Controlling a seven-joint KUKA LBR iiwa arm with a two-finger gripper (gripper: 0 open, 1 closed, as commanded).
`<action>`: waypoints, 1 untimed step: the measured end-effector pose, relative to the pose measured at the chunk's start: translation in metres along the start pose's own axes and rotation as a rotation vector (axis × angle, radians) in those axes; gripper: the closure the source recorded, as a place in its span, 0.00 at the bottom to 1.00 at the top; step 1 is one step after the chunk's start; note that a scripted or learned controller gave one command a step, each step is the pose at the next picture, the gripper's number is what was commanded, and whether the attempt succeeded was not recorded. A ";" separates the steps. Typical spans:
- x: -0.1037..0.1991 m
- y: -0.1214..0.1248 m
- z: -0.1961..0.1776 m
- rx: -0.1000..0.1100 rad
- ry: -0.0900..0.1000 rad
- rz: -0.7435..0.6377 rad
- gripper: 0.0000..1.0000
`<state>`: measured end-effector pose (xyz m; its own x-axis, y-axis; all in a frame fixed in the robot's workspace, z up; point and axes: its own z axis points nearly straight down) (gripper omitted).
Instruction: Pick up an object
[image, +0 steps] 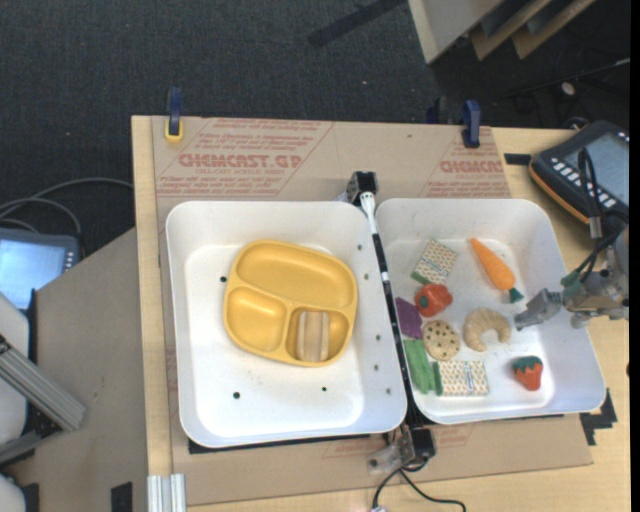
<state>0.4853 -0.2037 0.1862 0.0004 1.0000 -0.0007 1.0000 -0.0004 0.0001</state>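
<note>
The right bin holds several toy foods: an orange carrot, a beige croissant, a red strawberry, a red tomato, a speckled cookie, a purple eggplant, a green vegetable and two crackers. My gripper hangs low over the bin's right side. It is just right of the croissant, above the strawberry and below the carrot's green tip. I see nothing held in it.
In the left bin lies a yellow divided plate with a slice of bread in its lower right compartment. A black and orange pendant sits on the bench beyond the right bin.
</note>
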 end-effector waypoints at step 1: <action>0.032 0.113 0.107 -0.002 0.002 -0.009 0.00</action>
<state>0.5982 -0.1721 0.0787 -0.0081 1.0000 0.0010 1.0000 0.0081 0.0020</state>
